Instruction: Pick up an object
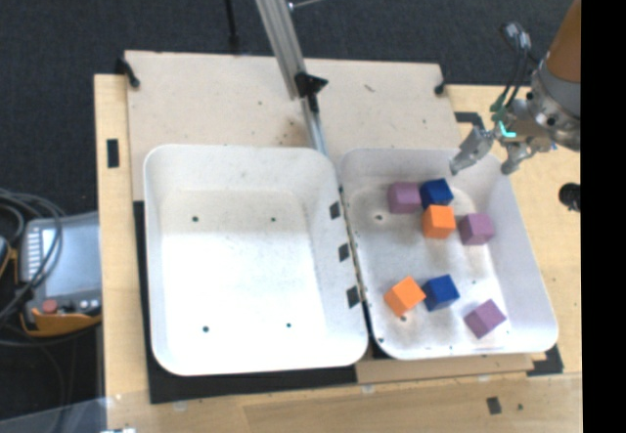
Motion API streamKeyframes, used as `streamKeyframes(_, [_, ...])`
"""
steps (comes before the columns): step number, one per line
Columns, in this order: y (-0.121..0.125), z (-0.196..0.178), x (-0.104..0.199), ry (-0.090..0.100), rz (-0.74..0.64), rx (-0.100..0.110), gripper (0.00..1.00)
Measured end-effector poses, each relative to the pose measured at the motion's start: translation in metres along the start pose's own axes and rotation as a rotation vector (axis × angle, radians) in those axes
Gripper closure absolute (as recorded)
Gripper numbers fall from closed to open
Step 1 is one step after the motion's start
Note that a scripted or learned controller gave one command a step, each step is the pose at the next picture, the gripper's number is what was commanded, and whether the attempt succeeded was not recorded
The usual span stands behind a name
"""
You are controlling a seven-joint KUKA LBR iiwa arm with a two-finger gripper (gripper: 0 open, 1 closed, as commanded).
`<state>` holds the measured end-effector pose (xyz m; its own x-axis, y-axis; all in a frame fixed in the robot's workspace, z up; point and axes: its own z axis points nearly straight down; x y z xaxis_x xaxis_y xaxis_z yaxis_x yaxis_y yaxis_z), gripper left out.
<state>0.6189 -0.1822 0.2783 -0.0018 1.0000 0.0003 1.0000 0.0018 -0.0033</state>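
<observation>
Camera view: the end effector [492,157] hangs released, fingers spread with nothing between them, at the right bin's [523,255] one o'clock rim. The nearest blue cube [436,193] touches neighbours; the lone purple cube [484,318] at five o'clock looks easier to descend on squarely.

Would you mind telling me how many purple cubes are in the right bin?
3: one purple cube at the back left, one toward the right wall, one at the front right corner.
</observation>
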Motion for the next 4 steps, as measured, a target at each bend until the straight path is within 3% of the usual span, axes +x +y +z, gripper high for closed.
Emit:
streamKeyframes(1, [0.001, -0.003, 0.000, -0.002, -0.002, -0.004, 0.00])
streamKeyframes(4, [0.011, 0.156, -0.005, -0.002, 0.005, -0.001, 0.00])
